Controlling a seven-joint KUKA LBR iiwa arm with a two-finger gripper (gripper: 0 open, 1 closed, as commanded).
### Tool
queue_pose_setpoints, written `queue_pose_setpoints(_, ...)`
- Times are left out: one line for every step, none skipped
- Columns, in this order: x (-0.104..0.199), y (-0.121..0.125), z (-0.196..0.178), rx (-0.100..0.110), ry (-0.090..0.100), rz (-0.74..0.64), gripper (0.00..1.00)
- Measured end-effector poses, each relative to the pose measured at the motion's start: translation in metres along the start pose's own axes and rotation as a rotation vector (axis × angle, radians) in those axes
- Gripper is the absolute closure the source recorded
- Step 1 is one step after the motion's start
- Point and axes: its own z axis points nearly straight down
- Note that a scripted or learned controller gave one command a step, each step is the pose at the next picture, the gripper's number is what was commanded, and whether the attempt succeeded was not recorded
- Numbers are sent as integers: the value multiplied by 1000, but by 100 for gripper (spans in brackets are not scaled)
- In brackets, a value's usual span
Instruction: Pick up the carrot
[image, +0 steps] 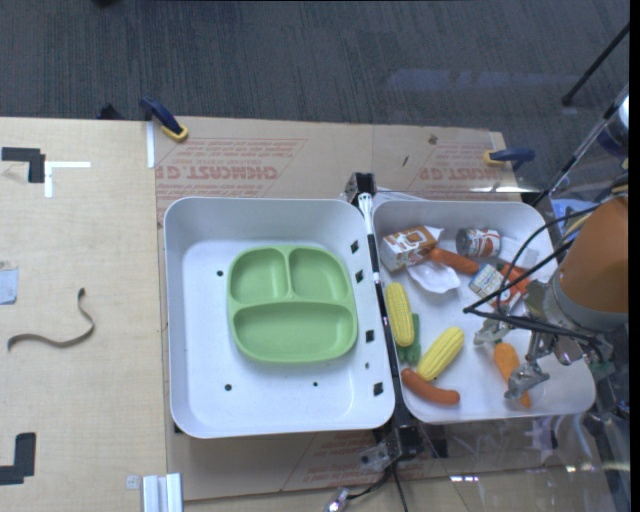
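Bench (80, 220) of pale wood, cardboard under bins; gripper (527, 378) grip unclear.

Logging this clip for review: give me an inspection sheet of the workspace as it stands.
Surface: two white bins, left bin and right bin, on cardboard.
Job's things: carrot in the right bin, beside the tool.
Clutter: green divided plate in the left bin; two corn cobs, sausage, can, carton in the right.
Grippers: tool low over the right bin; grasp unclear.
Cables: black cables over the right bin.
Surroundings: blue clamps, dark floor.
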Motion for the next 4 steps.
queue_pose_setpoints(-3, 1, -10, 2, -4, -6, 100)
queue_pose_setpoints(-3, 1, -10, 1, -4, -6, 0)
queue_pose_setpoints(-5, 2, -19, 3, -8, -10, 100)
queue_pose_setpoints(-5, 2, -19, 3, -8, -9, 0)
